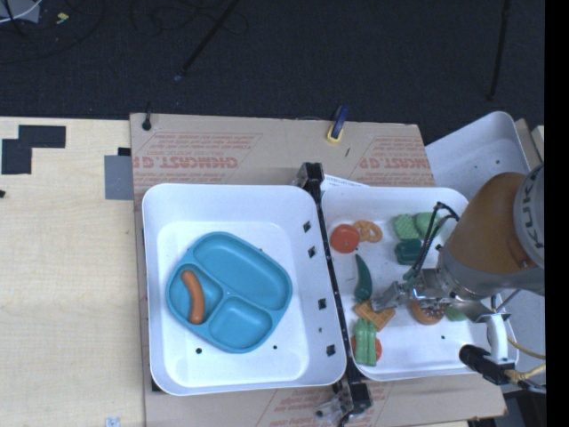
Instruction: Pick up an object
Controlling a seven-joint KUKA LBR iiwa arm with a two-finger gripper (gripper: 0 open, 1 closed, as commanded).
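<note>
My gripper (411,297) hangs low over the middle of the right bin (444,367), at the end of the grey arm with its orange band (484,229). A small red-brown toy (428,315) lies right under it, partly covered by the gripper. An orange cracker-like piece (374,314) sits just to its left. Nearby lie a dark green pepper (363,277), a red tomato (345,237), an orange ring (369,231), a teal piece (409,252), light green pieces (409,225) and a green-and-red toy (364,343).
The left bin (169,207) holds a blue divided plate (253,278) with an orange sausage (193,294) in its left compartment. A black divider (324,265) separates the bins. The arm covers the right bin's right side.
</note>
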